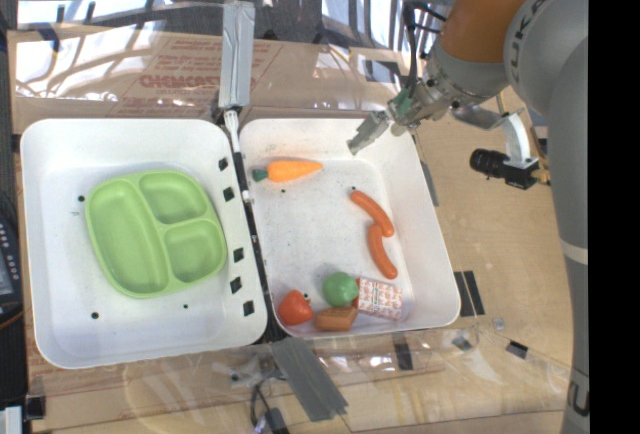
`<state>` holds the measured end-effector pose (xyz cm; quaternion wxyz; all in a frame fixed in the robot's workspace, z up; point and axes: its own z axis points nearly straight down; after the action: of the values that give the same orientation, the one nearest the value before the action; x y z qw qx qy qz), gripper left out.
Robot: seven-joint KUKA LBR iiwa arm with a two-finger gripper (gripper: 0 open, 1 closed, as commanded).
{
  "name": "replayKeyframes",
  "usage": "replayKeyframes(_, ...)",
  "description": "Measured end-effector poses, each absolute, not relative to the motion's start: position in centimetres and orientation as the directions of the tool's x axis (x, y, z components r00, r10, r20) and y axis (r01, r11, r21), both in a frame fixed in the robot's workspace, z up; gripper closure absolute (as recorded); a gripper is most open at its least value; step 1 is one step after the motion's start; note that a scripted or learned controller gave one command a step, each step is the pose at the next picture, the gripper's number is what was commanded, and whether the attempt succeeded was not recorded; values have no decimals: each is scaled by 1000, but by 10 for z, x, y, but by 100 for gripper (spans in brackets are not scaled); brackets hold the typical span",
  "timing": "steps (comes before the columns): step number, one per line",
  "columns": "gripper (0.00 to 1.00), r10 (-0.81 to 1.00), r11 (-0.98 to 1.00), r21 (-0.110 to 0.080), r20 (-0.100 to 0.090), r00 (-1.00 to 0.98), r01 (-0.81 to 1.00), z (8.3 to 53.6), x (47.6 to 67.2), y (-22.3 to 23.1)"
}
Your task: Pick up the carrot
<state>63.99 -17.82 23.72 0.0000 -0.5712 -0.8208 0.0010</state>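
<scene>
The carrot (290,170), orange with a small green top at its left end, lies on its side near the back left of the right bin (300,232). My gripper (372,133) hangs over the bin's back right corner, to the right of the carrot and well apart from it. Nothing shows between its fingers.
Two orange sausages (372,210) (382,252) lie at the right of the right bin. A green ball (340,288), a red tomato (294,307), a brown piece (336,319) and a patterned packet (380,298) crowd its front. The left bin (60,162) holds a green divided plate (155,232).
</scene>
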Motion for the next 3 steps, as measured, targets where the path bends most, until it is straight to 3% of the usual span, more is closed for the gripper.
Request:
replayKeyframes(1,0,863,505,-7,6,-505,863,112,656,-131)
replayKeyframes(2,0,998,59,-10,3,-59,998,88,656,-105)
replayKeyframes(3,0,949,-317,-11,-2,317,949,88,656,-104)
